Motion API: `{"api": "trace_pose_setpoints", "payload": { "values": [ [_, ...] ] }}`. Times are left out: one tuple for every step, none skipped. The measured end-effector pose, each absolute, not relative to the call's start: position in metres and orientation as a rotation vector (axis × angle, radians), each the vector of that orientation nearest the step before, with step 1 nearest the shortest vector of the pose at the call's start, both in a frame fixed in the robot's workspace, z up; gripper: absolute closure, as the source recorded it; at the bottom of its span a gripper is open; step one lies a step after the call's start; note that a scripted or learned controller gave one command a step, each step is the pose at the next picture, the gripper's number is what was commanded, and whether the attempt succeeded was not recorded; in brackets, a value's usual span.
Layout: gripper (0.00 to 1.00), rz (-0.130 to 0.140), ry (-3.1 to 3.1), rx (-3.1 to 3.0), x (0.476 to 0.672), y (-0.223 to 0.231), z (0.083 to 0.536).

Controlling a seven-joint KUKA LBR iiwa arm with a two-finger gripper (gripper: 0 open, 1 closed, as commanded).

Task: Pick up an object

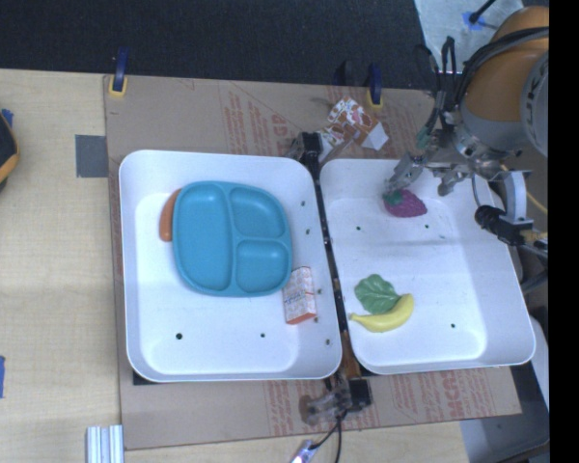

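Lying crosswise, purple object [405, 204]

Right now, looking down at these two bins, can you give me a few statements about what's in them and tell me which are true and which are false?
1. The blue tray lies in the left bin. True.
2. The banana is in the left bin. False: it lies in the right bin, touching the green leaf.
3. The gripper is over the right bin's far end, near the purple item. True.
4. The small packet sits on top of the tray. False: it lies on the bin floor beside the tray's near right corner.
5. An orange item peeks out from under the tray's left edge. True.
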State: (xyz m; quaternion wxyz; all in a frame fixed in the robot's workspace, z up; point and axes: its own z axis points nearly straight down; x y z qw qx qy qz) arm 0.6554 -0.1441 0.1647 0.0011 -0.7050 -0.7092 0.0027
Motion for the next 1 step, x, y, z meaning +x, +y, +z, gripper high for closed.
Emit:
{"api": "trace_pose_setpoints", "payload": {
  "values": [
    [0.0,0.009,-2.224,-2.214,0.6554,-0.1529,0.0909]
  ]
}}
